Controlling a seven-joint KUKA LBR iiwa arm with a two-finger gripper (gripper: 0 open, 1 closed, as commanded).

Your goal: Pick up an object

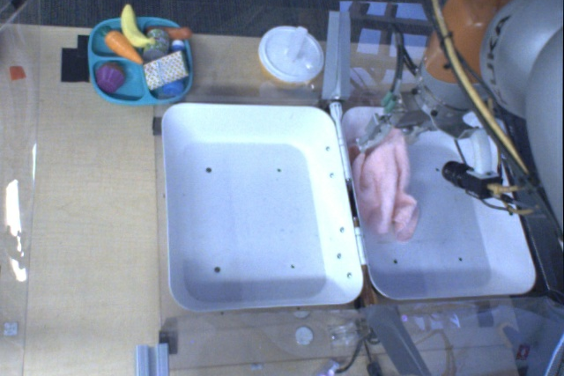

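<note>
A pink cloth [386, 187] hangs crumpled over the left part of the right bin [458, 264]. Its top end is caught between the fingers of my gripper [385, 126], which sits at the bin's upper left and is shut on the cloth. The cloth drapes downward from the fingers, and its lower end reaches toward the bin floor. The grey arm with its orange band [467, 13] comes in from the upper right.
The left bin [256, 207] lies beside the right one. A blue tray [141, 59] with toy food stands at the back left of the bench. A white lidded cup [292, 55] sits behind the left bin. Cables run along the arm at right.
</note>
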